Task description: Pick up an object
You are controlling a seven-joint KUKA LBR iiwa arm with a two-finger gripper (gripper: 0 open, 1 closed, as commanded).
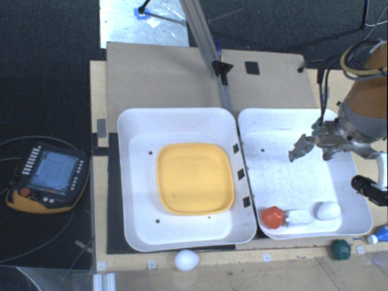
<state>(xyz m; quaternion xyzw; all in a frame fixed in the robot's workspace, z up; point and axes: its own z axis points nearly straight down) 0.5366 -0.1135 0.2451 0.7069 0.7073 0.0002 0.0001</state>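
Note:
In the right bin (285, 180) a red ball (273, 217), a small white block (299, 216) and a white egg-shaped object (328, 211) lie in a row along the near wall. My gripper (314, 153) hangs over the bin's upper right part, well above and behind that row. Its two dark fingers (299, 150) are spread apart and nothing sits between them, so it is open. The left bin (136, 180) holds a yellow square plate (195, 178).
On the bench's near edge lie a white egg (187, 260), a green ball (341, 249) and a blue-tipped item (377, 237). A teach pendant (46, 183) rests on the floor at far left. A slanted metal pole (206, 32) stands behind the bins.

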